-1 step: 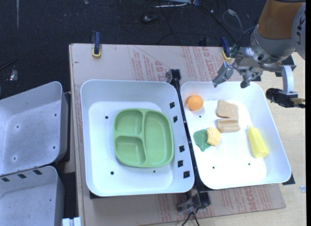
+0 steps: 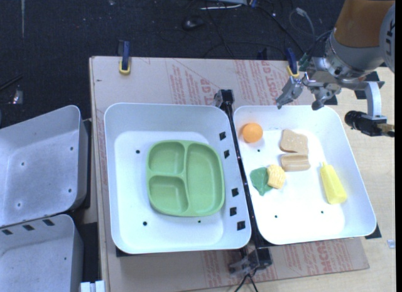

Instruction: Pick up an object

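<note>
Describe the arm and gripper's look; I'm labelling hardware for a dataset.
The arm is a thick rounded grey body with a broad orange band above the wrist. Below it sits a metallic grey wrist block with dark fittings. The gripper has two slim dark fingers. A black attachment juts out beside the wrist.

Arm (image 2: pixel 367 14) cut off by top and right edges; only the orange band and wrist are seen. Green item (image 2: pixel 258 180) partly covered by the yellow corn-like piece (image 2: pixel 276 176); its kind cannot be told. Spare white bins (image 2: pixel 38 159) at far left cropped by the left and bottom edges. Desk (image 2: pixel 169 77) largely covered by bins.
</note>
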Available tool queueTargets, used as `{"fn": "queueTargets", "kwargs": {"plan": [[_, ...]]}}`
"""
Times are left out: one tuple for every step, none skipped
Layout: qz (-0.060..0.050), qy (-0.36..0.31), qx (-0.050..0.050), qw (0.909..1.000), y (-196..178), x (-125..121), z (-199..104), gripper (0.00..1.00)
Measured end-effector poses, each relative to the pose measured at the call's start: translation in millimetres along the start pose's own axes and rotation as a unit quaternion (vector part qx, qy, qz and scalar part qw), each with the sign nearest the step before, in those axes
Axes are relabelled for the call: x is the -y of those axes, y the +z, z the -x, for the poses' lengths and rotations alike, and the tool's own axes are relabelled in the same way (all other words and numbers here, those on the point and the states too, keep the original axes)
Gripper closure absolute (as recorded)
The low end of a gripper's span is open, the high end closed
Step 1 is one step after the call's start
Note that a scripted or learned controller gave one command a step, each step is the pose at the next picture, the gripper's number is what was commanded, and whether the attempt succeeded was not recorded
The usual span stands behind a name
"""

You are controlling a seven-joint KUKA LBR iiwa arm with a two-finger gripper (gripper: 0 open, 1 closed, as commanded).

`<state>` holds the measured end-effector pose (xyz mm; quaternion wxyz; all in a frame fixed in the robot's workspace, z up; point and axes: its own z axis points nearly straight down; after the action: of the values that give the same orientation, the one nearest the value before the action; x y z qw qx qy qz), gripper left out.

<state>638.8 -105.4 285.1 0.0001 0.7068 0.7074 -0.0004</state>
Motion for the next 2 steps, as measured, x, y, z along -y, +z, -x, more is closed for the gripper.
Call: {"fn": "queueTargets", "kwargs": {"plan": [[-0.001,0.001,0.0,1.0,46,7,-4,0.0],[-0.002,0.0,0.0,1.0,107,3,-9,0.0]]}}
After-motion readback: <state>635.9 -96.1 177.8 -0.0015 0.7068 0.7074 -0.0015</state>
